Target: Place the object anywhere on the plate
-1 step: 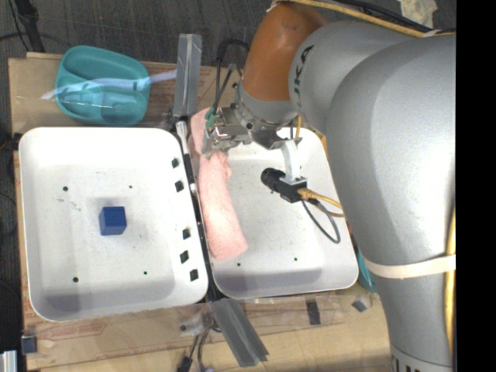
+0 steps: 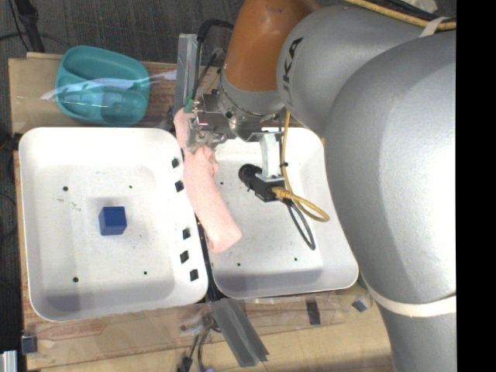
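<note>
Big grey KUKA arm with orange wrist band point(image 2: 267, 33) fills the right side, reaching over the right shallow white plastic bin point(image 2: 325, 273). Left shallow white plastic bin point(image 2: 46, 285) sits further out, past the tool. Teal plastic bowl point(image 2: 102, 84) is on the wooden surface point(image 2: 372, 339), up and left of the tool.

Tool point(image 2: 198, 134) is pinching the top end of a soft pink cloth point(image 2: 211, 200) (it looks bunched between the fingers); the rest hangs below the tool along the divide between the bins.

Handling guess: light, limp, no fixed shape, drapes and swings. Grip a gathered fold; a single edge may slip. Small blue cube point(image 2: 113, 220) lies in the left bin, well apart from the tool.
</note>
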### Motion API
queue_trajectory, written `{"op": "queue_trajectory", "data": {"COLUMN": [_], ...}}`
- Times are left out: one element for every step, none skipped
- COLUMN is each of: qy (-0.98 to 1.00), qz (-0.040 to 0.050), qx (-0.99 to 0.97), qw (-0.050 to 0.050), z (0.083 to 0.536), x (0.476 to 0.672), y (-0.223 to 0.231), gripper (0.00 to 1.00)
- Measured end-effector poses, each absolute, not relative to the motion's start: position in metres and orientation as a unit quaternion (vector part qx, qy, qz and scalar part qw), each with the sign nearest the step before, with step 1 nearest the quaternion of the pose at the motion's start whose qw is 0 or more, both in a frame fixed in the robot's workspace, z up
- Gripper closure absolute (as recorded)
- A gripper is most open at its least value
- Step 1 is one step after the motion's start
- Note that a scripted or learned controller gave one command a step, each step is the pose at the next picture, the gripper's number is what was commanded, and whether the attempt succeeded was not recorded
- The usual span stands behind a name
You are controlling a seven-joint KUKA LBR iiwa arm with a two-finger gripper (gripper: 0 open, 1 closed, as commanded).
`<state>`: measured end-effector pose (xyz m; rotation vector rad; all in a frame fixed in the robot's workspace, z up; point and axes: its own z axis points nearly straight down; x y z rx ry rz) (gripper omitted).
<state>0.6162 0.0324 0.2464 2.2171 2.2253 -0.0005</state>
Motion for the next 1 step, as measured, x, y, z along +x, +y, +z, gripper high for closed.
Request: {"op": "queue_trajectory", "data": {"qy": [0.716], "qz": [-0.0019], "qx": [0.698], "qw": [-0.001], "z": [0.1907], "x": [0.5835], "y": [0.0907], "gripper": [1.00]}}
